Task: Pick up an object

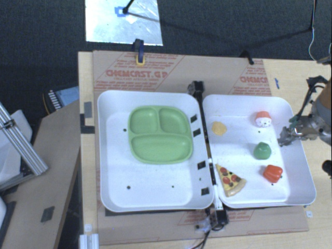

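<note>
Cardboard-covered bench [155, 69] carries two shallow white bins; we see a green three-section plastic plate [160, 134] in the left bin [111, 191]. Right bin [298, 183] holds a toy pizza slice [230, 179], red pepper [273, 173], green round piece [262, 150], yellow blob [219, 129], red-and-white figure [263, 119]. Grey gripper [287, 137] sits at its right rim, arm cut off; grip state unreadable.

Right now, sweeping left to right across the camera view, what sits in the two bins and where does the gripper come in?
Green divided plastic plate → pale yellow round piece → toy pizza slice → green round toy → red-orange toy pepper → gripper at the right bin's right rim.
</note>
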Available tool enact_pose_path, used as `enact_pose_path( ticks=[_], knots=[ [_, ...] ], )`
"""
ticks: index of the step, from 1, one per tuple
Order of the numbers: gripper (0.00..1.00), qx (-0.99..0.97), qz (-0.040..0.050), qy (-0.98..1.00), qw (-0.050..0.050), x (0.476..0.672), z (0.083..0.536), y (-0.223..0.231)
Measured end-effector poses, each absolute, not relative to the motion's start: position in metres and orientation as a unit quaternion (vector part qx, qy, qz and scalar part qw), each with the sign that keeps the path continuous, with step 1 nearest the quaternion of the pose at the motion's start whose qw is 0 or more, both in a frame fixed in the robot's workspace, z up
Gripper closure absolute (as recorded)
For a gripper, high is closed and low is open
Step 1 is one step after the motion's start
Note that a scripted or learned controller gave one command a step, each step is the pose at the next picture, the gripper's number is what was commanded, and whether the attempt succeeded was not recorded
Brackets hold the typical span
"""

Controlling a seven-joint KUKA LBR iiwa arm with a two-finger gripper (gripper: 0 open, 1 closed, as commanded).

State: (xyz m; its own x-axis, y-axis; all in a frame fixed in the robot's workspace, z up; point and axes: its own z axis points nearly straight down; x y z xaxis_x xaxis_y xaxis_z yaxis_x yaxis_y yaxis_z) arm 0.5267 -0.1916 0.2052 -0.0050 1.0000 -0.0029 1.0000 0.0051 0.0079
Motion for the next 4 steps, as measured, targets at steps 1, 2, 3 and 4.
enact_pose_path(
  ticks=[1,2,3,4],
  knots=[
    [1.00,0.705,0.0014,0.709,0.003,0.528,0.255,-0.192],
    [1.00,0.704,0.0008,0.710,0.000,0.525,0.241,-0.140],
    [1.00,0.703,0.0015,0.711,0.000,0.517,0.246,-0.080],
    [1.00,0.704,0.0011,0.711,0.000,0.514,0.233,-0.029]
  ],
)
